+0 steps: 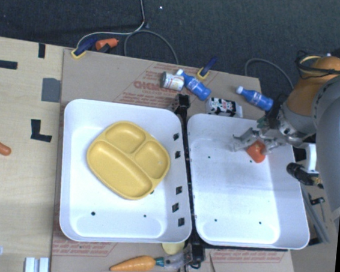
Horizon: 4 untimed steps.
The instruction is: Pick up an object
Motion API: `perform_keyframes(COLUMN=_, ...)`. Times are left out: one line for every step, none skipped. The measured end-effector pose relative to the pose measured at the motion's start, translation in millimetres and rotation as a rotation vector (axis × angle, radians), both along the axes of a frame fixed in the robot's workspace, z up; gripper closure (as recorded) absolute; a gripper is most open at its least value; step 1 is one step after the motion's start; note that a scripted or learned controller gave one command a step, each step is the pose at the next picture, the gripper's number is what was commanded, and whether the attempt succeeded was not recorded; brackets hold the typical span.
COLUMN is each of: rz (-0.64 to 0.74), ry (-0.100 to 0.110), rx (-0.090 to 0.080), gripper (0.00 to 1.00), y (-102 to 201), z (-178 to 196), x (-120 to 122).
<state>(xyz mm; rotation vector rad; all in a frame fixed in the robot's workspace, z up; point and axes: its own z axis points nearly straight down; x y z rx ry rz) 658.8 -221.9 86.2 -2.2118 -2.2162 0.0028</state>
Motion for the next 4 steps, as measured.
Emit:
perform_keyframes(rz=0.002, ry=-0.012, rx=-0.004, gripper=0.00, y=1.3, z=1.7, x=-5.3)
perform_keyframes(rz=-0.003, ry=-0.007, rx=-0.008, gripper=0.00, y=-2.9, z=32.7, x=-70.2)
perform_keyframes(rz=0.002, ry=-0.009, rx=-0.007, gripper=0.00, y=11.9, z=-1.0, x=-1.7)
perform_keyframes(rz=-0.001, ry=-0.018, rx=-0.010, gripper=0.00, y=-2.2, z=2.4, x=-23.9)
